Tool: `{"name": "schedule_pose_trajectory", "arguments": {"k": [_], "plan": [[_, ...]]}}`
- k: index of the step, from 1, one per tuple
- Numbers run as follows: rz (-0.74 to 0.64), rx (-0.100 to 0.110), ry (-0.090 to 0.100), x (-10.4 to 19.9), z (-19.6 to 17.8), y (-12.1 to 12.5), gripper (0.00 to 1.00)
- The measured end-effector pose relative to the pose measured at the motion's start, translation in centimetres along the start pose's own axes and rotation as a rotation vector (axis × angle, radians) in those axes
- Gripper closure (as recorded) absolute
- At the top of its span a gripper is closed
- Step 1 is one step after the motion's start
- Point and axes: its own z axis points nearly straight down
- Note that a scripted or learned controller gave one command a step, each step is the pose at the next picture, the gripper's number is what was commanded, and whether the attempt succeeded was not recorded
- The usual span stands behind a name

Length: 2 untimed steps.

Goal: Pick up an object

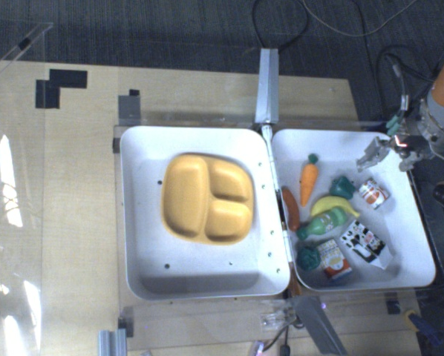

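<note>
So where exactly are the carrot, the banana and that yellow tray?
carrot point(308, 183): camera view, middle of its orange body, right bin.
banana point(335, 207): camera view, middle of its yellow curve.
yellow tray point(207, 197): camera view, centre where its compartments meet, left bin.

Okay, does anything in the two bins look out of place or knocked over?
Nothing looks spilled or damaged. The yellow tray lies flat in the left bin. In the right bin the toys are jumbled together: the carrot, banana and small can lie on their sides.

Yellow tray point(206, 197), orange carrot point(308, 182), yellow banana point(333, 208), black-and-white patterned carton point(363, 242), white bins point(140, 273).
</note>
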Motion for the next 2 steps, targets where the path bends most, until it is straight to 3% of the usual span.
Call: {"name": "schedule_pose_trajectory", "arguments": {"k": [1, 2], "plan": [[-0.102, -0.013, -0.006, -3.8, 12.7, 0.1, 0.00], [0.096, -0.008, 0.003, -4.5, 16.7, -2.1, 0.00]]}}
